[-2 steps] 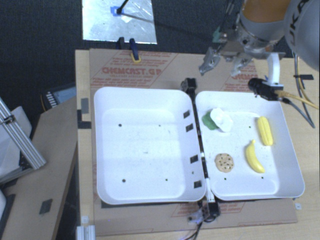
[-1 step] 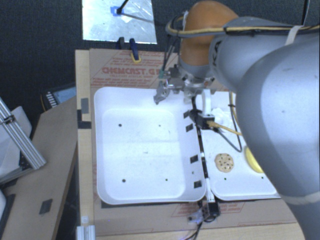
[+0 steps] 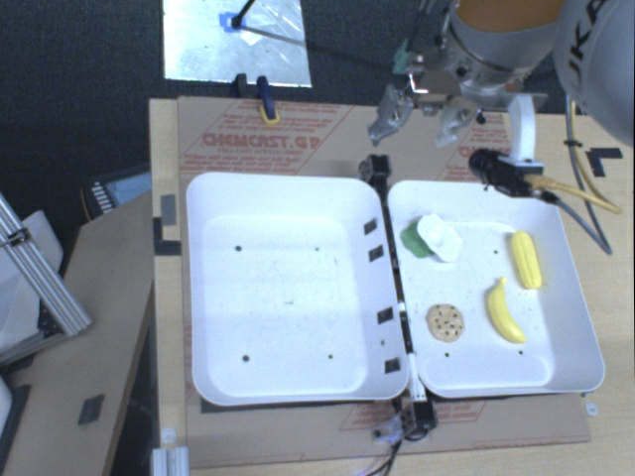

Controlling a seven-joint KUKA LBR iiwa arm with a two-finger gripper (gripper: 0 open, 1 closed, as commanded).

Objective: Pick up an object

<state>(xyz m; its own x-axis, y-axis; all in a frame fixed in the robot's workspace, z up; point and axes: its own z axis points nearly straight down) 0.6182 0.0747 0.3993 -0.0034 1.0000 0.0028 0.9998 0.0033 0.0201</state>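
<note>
With the gripper high above the bins' far edge, jaws apart and holding nothing, I'd bring it down over the right bin and straddle the cookie lying flat near its left wall.

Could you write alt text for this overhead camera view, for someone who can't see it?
A grey robot arm's open gripper hangs above the far edge of two white bins, holding nothing. The right bin holds a banana, a yellow corn cob, a cookie and a white-and-green item.
</note>
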